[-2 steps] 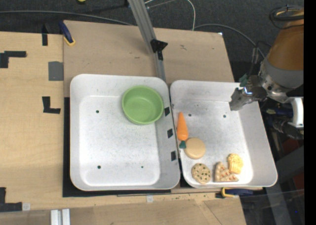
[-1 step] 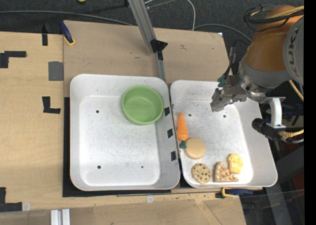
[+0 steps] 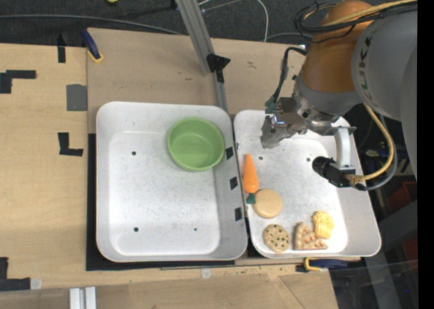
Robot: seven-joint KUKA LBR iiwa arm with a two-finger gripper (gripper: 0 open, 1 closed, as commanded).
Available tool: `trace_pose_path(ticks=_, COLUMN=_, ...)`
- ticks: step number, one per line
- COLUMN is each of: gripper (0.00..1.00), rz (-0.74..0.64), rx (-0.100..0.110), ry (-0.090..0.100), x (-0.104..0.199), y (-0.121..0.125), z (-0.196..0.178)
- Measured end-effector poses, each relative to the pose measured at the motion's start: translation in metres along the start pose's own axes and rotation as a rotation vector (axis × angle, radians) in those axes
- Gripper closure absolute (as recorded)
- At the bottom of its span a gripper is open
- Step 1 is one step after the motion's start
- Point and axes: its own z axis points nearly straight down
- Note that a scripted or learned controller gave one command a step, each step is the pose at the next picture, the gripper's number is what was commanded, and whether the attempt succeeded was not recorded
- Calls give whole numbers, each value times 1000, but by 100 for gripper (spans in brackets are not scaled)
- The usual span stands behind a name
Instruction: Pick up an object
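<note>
End effector [image 3: 273,131] over right bin's [image 3: 352,233] far-left corner; can't tell its state. Nearest target, carrot [image 3: 250,173], lies toward the bin's near edge along its left wall, long axis far-to-near; short move toward near edge

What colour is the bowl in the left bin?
Green: the bowl shows clearly in the camera view.
</note>
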Motion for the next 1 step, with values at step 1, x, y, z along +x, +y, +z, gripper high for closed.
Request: trace_pose_path(ticks=1, gripper=100, rz=2, rx=2, ry=-1, x=47, y=1, z=14)
